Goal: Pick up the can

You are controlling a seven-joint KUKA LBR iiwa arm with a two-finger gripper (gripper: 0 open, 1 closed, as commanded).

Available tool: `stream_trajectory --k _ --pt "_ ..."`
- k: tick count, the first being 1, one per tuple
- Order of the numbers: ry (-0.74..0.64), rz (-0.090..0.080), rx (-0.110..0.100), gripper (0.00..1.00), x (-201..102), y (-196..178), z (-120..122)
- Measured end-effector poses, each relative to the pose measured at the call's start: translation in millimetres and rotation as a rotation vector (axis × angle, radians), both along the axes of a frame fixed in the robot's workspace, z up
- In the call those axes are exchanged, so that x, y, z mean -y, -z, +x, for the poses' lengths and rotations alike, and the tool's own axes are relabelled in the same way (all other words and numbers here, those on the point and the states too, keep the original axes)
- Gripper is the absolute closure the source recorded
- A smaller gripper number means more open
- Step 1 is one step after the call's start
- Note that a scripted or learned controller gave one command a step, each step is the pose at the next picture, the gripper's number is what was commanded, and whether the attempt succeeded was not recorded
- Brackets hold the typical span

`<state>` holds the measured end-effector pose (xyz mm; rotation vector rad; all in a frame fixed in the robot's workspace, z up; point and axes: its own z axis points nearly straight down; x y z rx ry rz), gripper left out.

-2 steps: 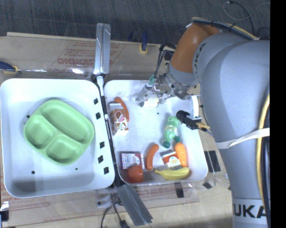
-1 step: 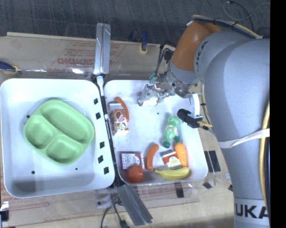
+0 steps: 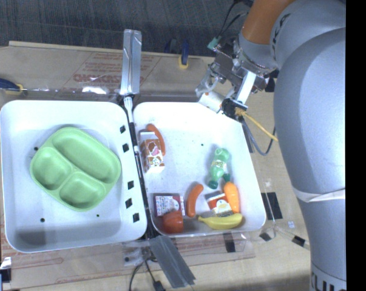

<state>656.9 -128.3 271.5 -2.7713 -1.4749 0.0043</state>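
Note:
The can (image 3: 166,204), short with a red and white label, lies near the front edge of the right bin (image 3: 189,123). A red tomato (image 3: 173,222) rests just in front of it and an orange sausage (image 3: 194,199) lies to its right. My gripper (image 3: 224,88) hangs over the bin's far right corner, well away from the can, with nothing visibly in it.
The right bin also holds a small carton (image 3: 152,153) beside a hot dog (image 3: 156,133), a green bottle (image 3: 218,166), a carrot (image 3: 231,195), a banana (image 3: 221,222) and a small box (image 3: 218,204). A green divided plate (image 3: 75,167) lies in the left bin (image 3: 19,117).

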Motion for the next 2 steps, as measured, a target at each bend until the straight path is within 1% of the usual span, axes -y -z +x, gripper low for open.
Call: stream_trajectory --k 1,2 --pt "-0.060 0.001 -0.004 1.00 -108 36 -1" --pt "-0.001 -0.001 -0.005 1.00 -96 65 -90"
